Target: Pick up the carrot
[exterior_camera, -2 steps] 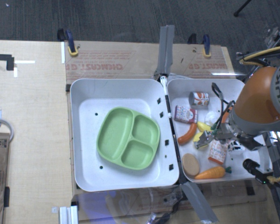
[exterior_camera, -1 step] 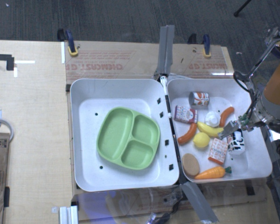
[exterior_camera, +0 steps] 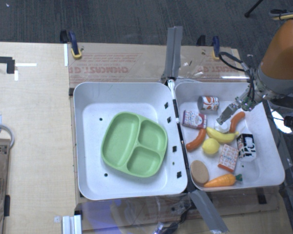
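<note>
Gripper [exterior_camera: 230,117] sits in the right bin [exterior_camera: 273,174], upper middle, fingers slanted down toward 7 o'clock. Can't tell if they're apart or together; nothing visibly between them, so I'm not calling a grasp.

Just below the tip at 5 o'clock: a red-orange sausage [exterior_camera: 237,120] and the banana [exterior_camera: 221,135], both close to the fingers. Soda can [exterior_camera: 208,103] at 10 o'clock from the gripper, red-white carton [exterior_camera: 193,119] at 9. Second sausage [exterior_camera: 196,139] further out at 8, lemon [exterior_camera: 210,146] under the banana. Black-white carton [exterior_camera: 246,146] at 5, red snack box [exterior_camera: 228,158] beside it.

Carrot [exterior_camera: 220,180] lies flat at the bin's near edge, 6 o'clock from the gripper, well apart from it, green top pointing right. Brown potato-like piece [exterior_camera: 200,171] just to its left.

Progress: none that shows. Carrot untouched, whole pick left: traverse to 6 o'clock, descend, close, lift.

Arm [exterior_camera: 283,57] enters from 2 o'clock, orange band high, wrist angled down-left into the bin. Left bin [exterior_camera: 88,179] has the green divided plate [exterior_camera: 135,144].
</note>
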Available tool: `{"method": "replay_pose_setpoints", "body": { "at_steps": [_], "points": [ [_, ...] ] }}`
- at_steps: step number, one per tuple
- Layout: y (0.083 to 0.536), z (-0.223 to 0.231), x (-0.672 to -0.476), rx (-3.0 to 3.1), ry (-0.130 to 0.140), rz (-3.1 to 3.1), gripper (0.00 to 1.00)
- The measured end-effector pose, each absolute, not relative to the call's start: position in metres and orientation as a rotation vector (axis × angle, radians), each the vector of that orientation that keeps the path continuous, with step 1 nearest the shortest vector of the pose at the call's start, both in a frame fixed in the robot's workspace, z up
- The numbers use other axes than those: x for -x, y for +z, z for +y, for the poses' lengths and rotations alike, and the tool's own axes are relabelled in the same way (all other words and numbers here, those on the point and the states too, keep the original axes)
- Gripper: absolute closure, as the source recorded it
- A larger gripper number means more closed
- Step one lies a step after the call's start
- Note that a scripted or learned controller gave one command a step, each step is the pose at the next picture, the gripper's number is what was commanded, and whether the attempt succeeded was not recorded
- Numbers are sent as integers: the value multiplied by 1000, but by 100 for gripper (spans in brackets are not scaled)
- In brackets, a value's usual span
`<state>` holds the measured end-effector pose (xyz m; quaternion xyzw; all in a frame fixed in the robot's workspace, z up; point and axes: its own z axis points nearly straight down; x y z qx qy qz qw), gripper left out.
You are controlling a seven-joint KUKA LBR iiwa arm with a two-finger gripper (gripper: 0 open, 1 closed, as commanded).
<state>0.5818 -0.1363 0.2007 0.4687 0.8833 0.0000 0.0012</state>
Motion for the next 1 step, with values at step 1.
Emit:
{"method": "replay_pose_setpoints", "body": {
  "at_steps": [1],
  "points": [
    [191,-61,-489,-1729,-3,2627,0]
  ]
}}
